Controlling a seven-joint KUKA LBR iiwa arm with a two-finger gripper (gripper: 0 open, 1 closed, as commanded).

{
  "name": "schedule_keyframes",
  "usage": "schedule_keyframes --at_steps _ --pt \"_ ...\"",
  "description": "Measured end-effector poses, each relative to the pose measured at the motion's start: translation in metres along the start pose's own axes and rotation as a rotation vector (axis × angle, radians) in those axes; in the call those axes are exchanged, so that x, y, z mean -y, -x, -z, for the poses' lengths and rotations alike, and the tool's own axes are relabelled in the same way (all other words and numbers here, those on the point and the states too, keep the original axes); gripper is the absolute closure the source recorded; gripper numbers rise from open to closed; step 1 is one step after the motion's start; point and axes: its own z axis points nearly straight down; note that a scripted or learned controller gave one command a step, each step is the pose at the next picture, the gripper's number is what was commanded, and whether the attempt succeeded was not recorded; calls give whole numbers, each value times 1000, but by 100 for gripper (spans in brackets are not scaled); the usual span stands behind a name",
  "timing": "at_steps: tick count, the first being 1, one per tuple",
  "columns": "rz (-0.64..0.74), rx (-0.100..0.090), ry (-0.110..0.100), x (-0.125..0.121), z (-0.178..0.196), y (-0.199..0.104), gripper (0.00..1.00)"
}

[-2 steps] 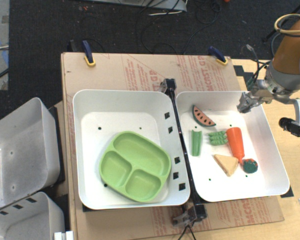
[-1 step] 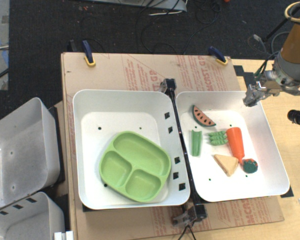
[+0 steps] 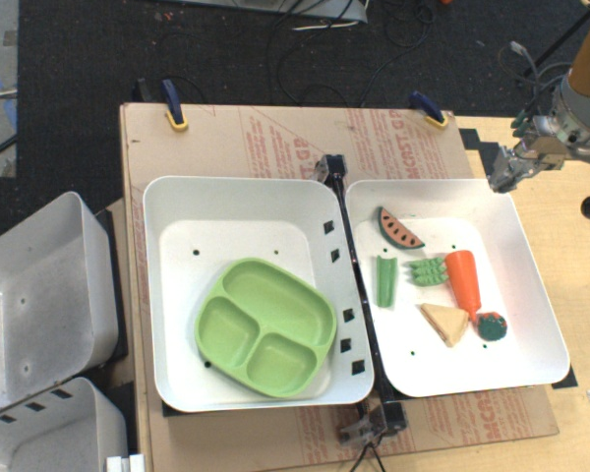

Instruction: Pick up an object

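Right bin [image 3: 531, 264] held a loose cluster of small toy foods, smooth moulded plastic by the look. Carrot [image 3: 463, 280]: orange, tapered, long axis near vertical in frame, leaning slightly, wide end toward the far rim. At its left, a small frilly green leafy piece [image 3: 426, 271], touching or just beside it. Green pod [image 3: 385, 281]: thin straight stick, long axis also running near to far, beside the bin divider. Watermelon slice [image 3: 399, 229]: curved wedge, red with dark seeds, green rind, lying diagonally at the far side of the cluster. Tan wedge [image 3: 445, 323]: triangular, point toward the left, near the carrot's near end. Dark teal round piece [image 3: 492, 327] just beside that wedge, at the carrot's tip.

Left bin [image 3: 167, 264], glossy white, shallow with rounded corners, carried a light green divided plate [image 3: 265, 327], three compartments, rounded, set at a tilt in frame.

Both bins sat on a brown board worktop [image 3: 246, 131] with red print, clamped at the far edge.

Gripper [image 3: 506, 173] hung outside the right bin past its far right corner, well apart from the toys; fingers apart or together, couldn't tell.
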Motion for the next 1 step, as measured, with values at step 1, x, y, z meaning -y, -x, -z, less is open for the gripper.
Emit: schedule_keyframes --at_steps 1 --pt "3 -3 -8 3 -13 -47 100"
